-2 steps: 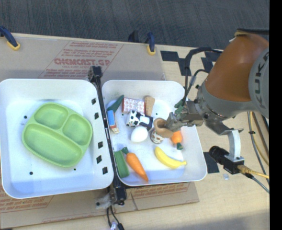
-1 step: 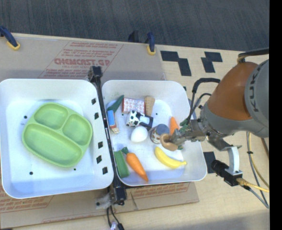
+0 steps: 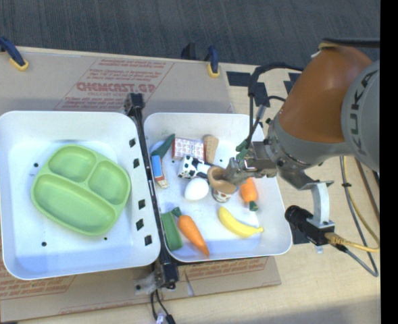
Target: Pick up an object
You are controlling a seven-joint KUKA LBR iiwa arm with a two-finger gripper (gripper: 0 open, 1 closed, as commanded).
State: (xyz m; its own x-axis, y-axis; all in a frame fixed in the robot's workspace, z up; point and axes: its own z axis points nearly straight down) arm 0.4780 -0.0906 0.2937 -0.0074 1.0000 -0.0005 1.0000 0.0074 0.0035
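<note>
The right bin [image 3: 185, 118] holds several small toys. My gripper [image 3: 234, 172] hangs low over the bin's right half, just right of a brown cup [image 3: 218, 179] and above a small carrot [image 3: 249, 192]. I cannot make out anything held in it. A white egg [image 3: 196, 190] and a black-and-white cow toy [image 3: 192, 169] lie left of the cup. At the bin's front lie a yellow banana [image 3: 239, 223] and a larger carrot [image 3: 193, 231] beside a green vegetable [image 3: 171, 228].
A blue item [image 3: 159, 147], a red-and-white box [image 3: 187, 148] and a tan piece [image 3: 211, 145] sit at the back of the right bin. The left bin [image 3: 9, 133] holds a green divided plate [image 3: 82, 189]. Cables [image 3: 351, 248] trail right of the bins.
</note>
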